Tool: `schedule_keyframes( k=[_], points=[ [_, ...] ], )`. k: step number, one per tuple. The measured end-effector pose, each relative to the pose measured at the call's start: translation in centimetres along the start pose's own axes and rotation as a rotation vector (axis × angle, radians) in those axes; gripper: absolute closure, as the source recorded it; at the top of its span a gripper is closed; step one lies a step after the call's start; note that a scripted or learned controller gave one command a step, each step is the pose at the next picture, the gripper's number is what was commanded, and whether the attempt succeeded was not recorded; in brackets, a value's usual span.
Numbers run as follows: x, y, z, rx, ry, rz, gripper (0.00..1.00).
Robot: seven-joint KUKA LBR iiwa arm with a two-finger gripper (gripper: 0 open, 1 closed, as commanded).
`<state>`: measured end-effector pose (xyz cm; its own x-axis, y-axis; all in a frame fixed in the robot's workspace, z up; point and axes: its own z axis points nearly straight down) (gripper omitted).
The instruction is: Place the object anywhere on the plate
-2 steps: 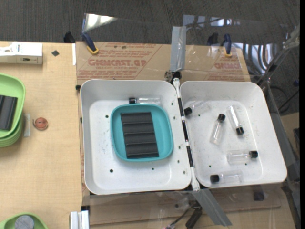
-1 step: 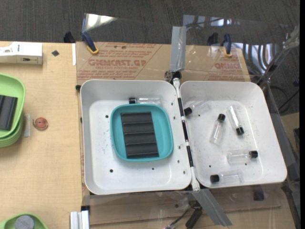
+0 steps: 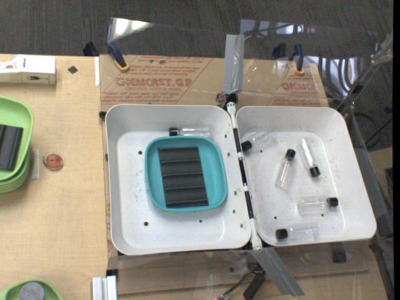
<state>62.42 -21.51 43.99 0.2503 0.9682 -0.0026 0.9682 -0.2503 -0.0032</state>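
Vials lie loose in the right bin (image 3: 350, 167), plate (image 3: 185, 172) waits in the left bin (image 3: 125, 186).
Five clear vials, such as one (image 3: 310, 157), are scattered there; a sixth (image 3: 187, 132), maybe, sits behind the plate. Jaw state: I cannot tell. Risk: smooth round glass may roll or slip from a grasp.

A light wooden bench (image 3: 56, 224) fills the left. Brown printed cardboard (image 3: 169, 74) lies behind the bins, held by blue-and-orange clamps (image 3: 117, 58). Dark grey carpet (image 3: 187, 5) covers the floor beyond. Clear plastic sheets (image 3: 275, 33) catch the light.
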Motion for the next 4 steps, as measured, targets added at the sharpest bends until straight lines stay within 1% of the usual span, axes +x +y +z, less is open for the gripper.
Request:
schedule_keyframes(
  k=[4],
  points=[
    [0.0,0.0,0.0,0.0,0.0,0.0,0.0]
  ],
)
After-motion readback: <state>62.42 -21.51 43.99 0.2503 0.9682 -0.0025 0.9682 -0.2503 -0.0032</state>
